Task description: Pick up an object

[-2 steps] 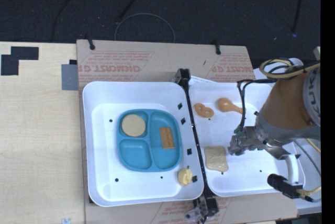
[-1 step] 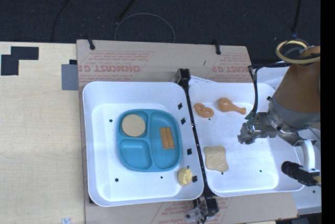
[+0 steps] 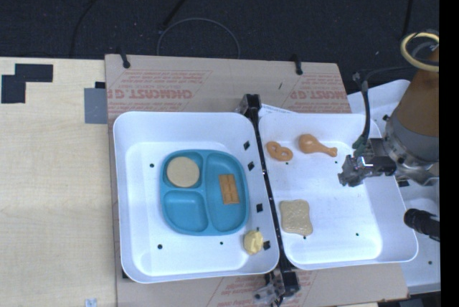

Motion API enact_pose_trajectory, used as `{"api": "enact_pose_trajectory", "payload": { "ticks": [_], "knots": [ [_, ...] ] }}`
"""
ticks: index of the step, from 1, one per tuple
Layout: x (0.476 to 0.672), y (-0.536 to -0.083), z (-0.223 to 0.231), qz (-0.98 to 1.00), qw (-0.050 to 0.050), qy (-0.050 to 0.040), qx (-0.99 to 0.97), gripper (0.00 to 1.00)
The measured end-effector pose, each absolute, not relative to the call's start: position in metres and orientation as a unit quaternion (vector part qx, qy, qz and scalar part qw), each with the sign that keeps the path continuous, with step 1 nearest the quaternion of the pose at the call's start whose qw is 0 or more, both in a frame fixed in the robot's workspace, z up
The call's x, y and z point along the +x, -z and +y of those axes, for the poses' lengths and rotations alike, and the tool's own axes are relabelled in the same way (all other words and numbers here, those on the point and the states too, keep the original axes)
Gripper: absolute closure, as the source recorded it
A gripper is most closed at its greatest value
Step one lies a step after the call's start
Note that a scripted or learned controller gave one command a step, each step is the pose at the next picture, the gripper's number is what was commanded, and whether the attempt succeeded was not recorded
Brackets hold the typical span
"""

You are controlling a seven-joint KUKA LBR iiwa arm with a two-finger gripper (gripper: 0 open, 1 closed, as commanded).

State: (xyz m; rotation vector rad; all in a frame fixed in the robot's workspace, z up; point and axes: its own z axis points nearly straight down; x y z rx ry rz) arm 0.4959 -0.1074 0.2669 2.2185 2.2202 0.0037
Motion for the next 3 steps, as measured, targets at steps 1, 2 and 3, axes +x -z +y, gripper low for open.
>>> {"api": "enact_pose_trajectory", "payload": {
  "ticks": [1,2,3],
  "knots": [
    [0.502,-0.261,-0.046,0.709,-0.002,0.0003,0.705,1.0],
    [0.515,-0.256,0.015,0.709,-0.002,0.0006,0.705,1.0],
    [0.524,-0.256,0.073,0.709,-0.002,0.0006,0.705,1.0]
  ]
}}
